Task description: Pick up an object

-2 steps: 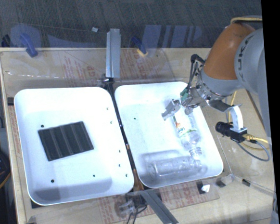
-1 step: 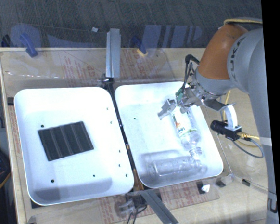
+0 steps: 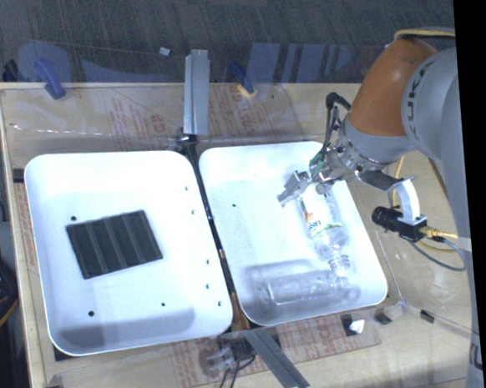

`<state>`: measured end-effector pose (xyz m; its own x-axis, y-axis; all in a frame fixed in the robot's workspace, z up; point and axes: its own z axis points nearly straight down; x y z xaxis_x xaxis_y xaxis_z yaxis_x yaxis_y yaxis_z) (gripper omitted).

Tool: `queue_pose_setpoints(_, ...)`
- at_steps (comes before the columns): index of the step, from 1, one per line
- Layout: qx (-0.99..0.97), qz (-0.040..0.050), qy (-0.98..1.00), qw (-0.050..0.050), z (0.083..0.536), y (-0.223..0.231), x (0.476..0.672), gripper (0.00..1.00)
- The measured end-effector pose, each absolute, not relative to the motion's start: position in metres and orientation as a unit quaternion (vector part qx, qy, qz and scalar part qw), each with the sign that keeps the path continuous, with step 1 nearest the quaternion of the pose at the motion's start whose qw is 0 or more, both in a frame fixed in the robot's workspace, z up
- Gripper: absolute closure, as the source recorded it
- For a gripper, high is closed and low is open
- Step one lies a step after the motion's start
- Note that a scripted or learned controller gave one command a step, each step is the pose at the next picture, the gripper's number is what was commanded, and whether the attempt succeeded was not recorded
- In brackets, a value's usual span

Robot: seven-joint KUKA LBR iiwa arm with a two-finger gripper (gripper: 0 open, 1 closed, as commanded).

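Two clear plastic bottles lie in the right bin (image 3: 229, 232). One with a white and orange label (image 3: 322, 223) lies lengthwise along the bin's right side. The other bottle (image 3: 299, 283) lies crosswise near the front wall, almost touching the first one's lower end. A black ribbed slab (image 3: 114, 243) lies flat in the left bin (image 3: 50, 187). My gripper (image 3: 299, 184) hangs over the upper right part of the right bin, just above the far end of the labelled bottle. I see nothing held in it.
The grey arm with its orange band (image 3: 386, 94) reaches in from the right over the bin's right rim. A black fitting with a cable (image 3: 398, 219) sticks out beside that rim. A grey bar (image 3: 195, 92) stands behind the divider between the bins.
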<state>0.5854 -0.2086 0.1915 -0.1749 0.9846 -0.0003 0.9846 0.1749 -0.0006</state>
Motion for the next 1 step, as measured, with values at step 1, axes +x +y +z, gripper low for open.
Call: queue_pose_setpoints(1, -0.624, 0.0001, -0.781, -0.001, 0.1942, -0.2085, 0.5909, 0.0)
